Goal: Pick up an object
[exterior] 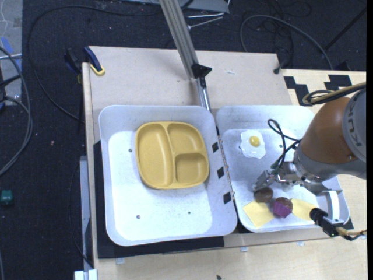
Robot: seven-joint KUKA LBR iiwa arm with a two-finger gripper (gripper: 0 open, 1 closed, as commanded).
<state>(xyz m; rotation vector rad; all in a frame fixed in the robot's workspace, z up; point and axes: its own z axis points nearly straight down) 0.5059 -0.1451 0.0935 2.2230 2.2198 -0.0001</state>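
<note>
The desk (pixel 145 80) is a pale wooden slab set on a dark floor strewn with black cables, and it carries 2 shallow white bins side by side. The left bin (pixel 122 214) holds 1 thing — a yellow divided tray (pixel 172 154) with 3 compartments, lying flat in the bin's upper middle, well apart from everything else. A grey metal pole (pixel 182 34) slants down from the top of the view and ends at the seam between the bins.

The grey arm (pixel 335 142), with its orange-brown band, reaches in from the right over the right bin (pixel 233 118). Its end effector (pixel 267 182) hangs low over the bin floor, just above a small dark brown lump (pixel 263 195); whether the fingers are spread or pressed together cannot be told, and nothing is seen pinched between them.

The objects sit in the right bin. A toy fried egg (pixel 253 144) lies flat near the bin's upper left, apart from the rest. A yellow flat slice (pixel 258 213) lies by the front edge, its long axis running left-right. A round purple piece (pixel 282 206) sits just beside the brown lump — it touches the slice's right end. A second yellow slice (pixel 301 209) lies to the right of the purple piece.
</note>
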